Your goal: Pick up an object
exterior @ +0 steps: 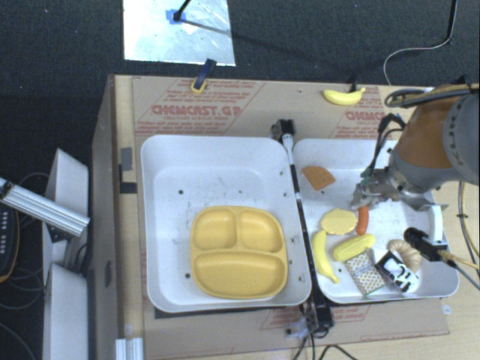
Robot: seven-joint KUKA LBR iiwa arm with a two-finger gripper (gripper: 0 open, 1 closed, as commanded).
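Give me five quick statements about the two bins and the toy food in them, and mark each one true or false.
1. The yellow divided plate lies in the left bin. True.
2. The claw hangs over the left bin. False: it is over the right bin, near the small orange carrot.
3. A banana lies in the right bin close to the wall between the bins. True.
4. All the bananas are inside a bin. False: a second banana lies on the board beyond the right bin.
5. The divided plate is heaped with toy food. False: its compartments hold nothing.
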